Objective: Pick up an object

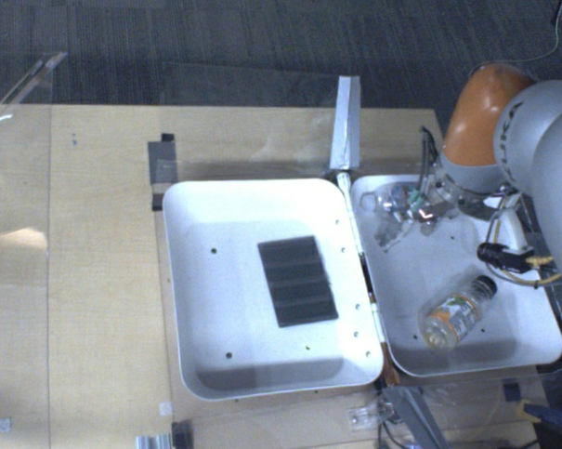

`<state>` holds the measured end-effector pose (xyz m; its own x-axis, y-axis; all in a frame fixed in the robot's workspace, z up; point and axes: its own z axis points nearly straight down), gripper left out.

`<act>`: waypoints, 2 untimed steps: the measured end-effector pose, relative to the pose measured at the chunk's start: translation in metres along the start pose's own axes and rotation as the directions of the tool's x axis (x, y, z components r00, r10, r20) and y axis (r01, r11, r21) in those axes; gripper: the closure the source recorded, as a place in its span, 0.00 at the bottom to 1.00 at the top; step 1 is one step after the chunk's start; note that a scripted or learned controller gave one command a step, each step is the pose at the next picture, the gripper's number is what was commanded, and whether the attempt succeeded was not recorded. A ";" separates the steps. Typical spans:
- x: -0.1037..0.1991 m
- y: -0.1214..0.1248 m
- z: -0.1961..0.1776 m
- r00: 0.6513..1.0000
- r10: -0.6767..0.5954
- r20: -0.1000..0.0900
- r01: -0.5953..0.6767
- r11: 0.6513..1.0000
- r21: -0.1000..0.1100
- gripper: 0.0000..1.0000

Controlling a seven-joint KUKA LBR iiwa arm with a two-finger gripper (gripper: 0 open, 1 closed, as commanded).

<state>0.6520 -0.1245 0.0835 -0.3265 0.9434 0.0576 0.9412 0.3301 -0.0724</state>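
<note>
So the gripper (pixel 403 209) hovers low in the right bin (pixel 537 347), far corner; can't tell its fingers' state, too blurry. Bottle (pixel 457 312) lies nearby.

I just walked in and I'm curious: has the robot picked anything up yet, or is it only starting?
Nothing looks picked up yet. The clear bottle lies in the right bin, the dark ridged block in the left bin. The gripper sits low at the right bin's far corner. Grasping and lifting remain.
</note>
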 end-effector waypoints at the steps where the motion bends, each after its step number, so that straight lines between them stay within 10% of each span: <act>1: 0.068 0.032 -0.102 0.990 0.134 0.047 -0.130 0.988 -0.081 0.00; 2: 0.021 -0.027 -0.092 0.998 0.021 0.058 -0.016 0.997 -0.077 0.00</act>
<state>0.6275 -0.1163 0.1787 -0.3112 0.9503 -0.0019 0.9503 0.3112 0.0035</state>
